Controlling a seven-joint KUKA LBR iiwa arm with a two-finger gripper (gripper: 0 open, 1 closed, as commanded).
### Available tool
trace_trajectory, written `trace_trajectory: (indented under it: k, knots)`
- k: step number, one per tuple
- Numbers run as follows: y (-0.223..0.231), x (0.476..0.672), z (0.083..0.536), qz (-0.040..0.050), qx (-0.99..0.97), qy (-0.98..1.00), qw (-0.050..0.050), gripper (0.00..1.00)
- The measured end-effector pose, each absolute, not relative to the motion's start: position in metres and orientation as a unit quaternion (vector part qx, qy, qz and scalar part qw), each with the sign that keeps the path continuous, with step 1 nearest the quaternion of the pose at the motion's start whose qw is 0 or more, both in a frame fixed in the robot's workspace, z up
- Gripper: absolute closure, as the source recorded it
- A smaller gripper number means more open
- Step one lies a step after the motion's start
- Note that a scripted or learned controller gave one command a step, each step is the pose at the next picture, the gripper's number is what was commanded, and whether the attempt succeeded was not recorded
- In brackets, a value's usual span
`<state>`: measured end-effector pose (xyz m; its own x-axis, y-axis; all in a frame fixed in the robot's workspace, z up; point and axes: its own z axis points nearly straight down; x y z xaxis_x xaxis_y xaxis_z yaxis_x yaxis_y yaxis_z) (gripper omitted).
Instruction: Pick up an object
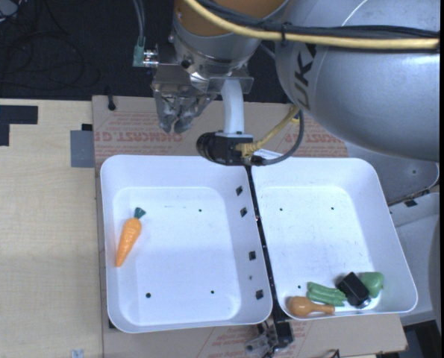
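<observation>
While the gripper (178, 115) hovers behind the bins, jaw state impossible to tell, the carrot (128, 236) lies unpicked.

Pale wood-grain bench top (35, 230) across the left of the frame, with dark rectangular patches (13, 121) at upper left. Black backdrop strung with cables (35, 21) along the top. Brown cardboard sheet (132, 129) at centre.

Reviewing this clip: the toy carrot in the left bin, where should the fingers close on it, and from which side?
Probably across the carrot's orange body near its thicker upper half, just below the green top, coming straight down. It lies flat and alone near the left bin's left wall, long axis slightly tilted, so the fingers should close across its width.
</observation>
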<state>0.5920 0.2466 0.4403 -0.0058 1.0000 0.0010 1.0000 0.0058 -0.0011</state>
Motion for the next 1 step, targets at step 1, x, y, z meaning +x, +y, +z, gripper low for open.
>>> trace_trajectory:
  k: [1]
  knots:
    - [0.2445,0.6025,0.5435,-0.0028,-0.705,-0.709,-0.001,1.00]
